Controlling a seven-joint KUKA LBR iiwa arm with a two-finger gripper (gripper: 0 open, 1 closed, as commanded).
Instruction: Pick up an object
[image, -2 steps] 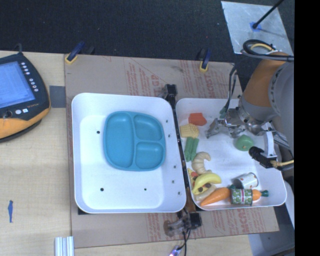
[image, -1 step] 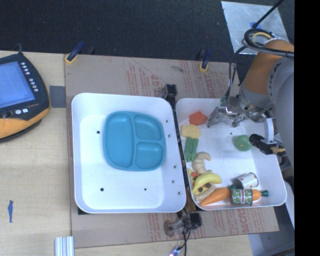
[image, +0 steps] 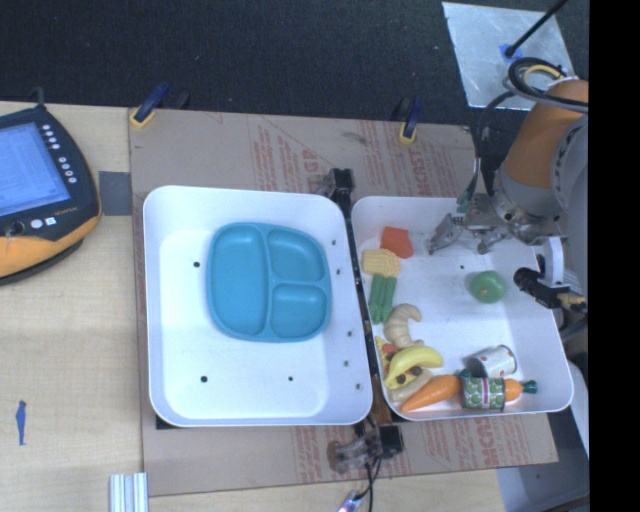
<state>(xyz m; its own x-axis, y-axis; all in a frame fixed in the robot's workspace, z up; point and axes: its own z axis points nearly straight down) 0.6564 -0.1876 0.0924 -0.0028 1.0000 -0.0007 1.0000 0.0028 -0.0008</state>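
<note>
White bins: two sit side by side on the table (image: 80, 330).
Left bin (image: 165, 300): it has a blue plate (image: 268, 281) with three parts in it.
Right bin (image: 440, 290): it has toy food in it.
Arm (image: 545, 150): grey and orange, it comes in from the right, over the top part of the right bin.
Jaws (image: 466, 232): spread apart, with nothing between them, above the bare top of the right bin.
Green ball (image: 488, 286): near the jaws, down and to the right, not touching them.
Left side of that bin: red block (image: 396, 241), corn (image: 380, 263), green stick (image: 383, 297).
Bottom of that bin: banana (image: 413, 361), carrot (image: 432, 392), bottle (image: 490, 392), small can (image: 494, 360).
Tablet (image: 35, 190): on the table, far left.
</note>
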